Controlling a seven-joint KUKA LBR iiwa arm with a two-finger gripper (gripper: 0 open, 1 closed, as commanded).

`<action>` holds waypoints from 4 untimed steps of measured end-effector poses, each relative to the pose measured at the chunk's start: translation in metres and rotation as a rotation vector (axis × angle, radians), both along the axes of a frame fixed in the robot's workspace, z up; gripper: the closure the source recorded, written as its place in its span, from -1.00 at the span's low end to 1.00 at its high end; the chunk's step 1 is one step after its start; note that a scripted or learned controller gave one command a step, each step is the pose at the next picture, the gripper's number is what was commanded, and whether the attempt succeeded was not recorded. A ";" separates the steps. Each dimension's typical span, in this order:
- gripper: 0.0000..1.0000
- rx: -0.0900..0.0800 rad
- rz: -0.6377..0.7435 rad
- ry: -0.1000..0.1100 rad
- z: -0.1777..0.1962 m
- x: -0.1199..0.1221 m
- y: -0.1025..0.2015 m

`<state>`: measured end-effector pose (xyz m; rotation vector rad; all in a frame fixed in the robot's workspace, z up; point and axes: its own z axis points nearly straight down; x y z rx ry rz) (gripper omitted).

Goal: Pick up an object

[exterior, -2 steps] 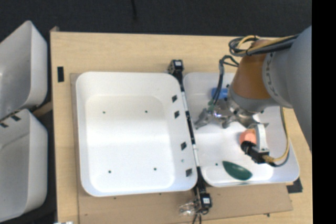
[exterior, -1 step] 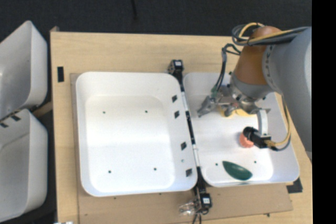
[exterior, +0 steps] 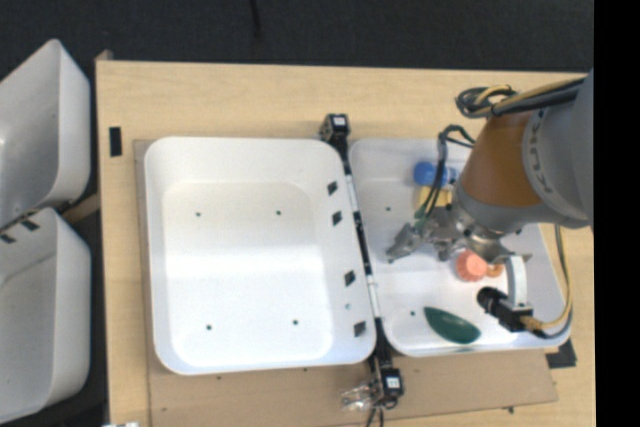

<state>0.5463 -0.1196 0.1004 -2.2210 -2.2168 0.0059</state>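
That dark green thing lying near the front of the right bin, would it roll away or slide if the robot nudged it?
The dark green object looks flattish and leaf-shaped, so it would probably slide rather than roll. The right bin looks smooth and white, so it may skid easily. It appears small, so likely light.

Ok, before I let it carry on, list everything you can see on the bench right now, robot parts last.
Bench: one, light wood, under both bins.
Left bin: one, white, shallow, on the bench's left half.
Right bin: one, white, shallow, beside the left bin, partly under the arm.
Green object: one, dark green, near the front edge of the right bin.
Orange-pink object: one, in the right bin, just below the wrist.
Blue object: one, with a bit of yellow beside it, at the back of the right bin, partly hidden by the arm.
Arm: one, grey with an orange band, over the right bin.
Gripper: one, grey, low inside the right bin; too blurred to read.
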 end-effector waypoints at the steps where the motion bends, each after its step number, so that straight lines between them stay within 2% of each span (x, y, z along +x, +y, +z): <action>1: 1.00 -0.001 -0.004 -0.007 0.011 0.004 -0.001; 2: 1.00 -0.001 0.007 -0.015 0.090 0.024 0.025; 3: 1.00 0.000 0.011 -0.017 0.155 0.089 0.089; 4: 1.00 0.000 0.008 -0.025 0.366 0.098 0.131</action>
